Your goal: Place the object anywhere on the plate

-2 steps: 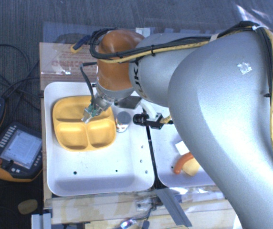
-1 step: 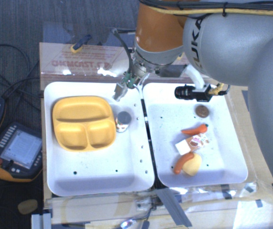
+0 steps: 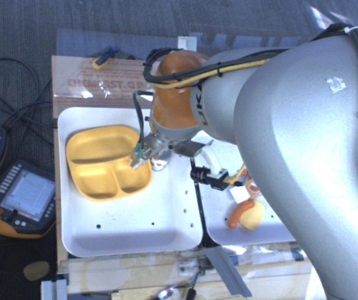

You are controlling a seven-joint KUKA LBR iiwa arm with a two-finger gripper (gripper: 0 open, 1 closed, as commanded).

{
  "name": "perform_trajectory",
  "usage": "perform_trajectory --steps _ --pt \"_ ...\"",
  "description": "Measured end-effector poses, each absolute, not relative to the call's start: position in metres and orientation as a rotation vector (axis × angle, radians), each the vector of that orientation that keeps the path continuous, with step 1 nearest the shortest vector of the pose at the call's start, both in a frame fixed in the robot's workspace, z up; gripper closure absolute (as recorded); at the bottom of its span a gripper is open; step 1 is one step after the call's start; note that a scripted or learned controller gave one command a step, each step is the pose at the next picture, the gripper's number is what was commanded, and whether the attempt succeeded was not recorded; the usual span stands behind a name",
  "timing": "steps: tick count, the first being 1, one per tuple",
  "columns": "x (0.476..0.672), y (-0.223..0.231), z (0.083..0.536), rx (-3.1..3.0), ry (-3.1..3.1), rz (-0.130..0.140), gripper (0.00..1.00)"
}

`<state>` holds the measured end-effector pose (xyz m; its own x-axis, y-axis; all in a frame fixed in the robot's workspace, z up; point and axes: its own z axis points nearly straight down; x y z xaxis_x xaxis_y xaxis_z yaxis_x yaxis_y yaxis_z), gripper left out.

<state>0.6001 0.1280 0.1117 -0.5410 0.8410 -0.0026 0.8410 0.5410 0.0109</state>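
A yellow divided plate (image 3: 101, 161) lies in the left white bin (image 3: 104, 230), towards its back left. My gripper (image 3: 141, 156) hangs at the plate's right rim, under the orange wrist band, pointing down and left. A small greenish-white bit (image 3: 139, 150) shows at the gripper's tip, right over the rim. Whether it is a held object or part of the gripper I cannot make out. The arm's bulk hides much of the right bin.
In the right bin (image 3: 254, 235) lie a yellow-and-orange rounded object (image 3: 248, 215) and a small white-and-orange item (image 3: 244, 191). Cables and a teach pendant (image 3: 16, 195) sit on the floor to the left. A blue-yellow tool (image 3: 106, 56) lies behind the bins.
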Motion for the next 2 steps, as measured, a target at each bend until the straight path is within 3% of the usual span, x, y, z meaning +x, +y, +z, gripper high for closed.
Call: perform_trajectory --steps 1,2 --pt "0.597 0.132 0.110 1.499 2.763 0.009 0.00" --pt "0.622 0.086 0.175 1.890 2.531 0.022 0.00"
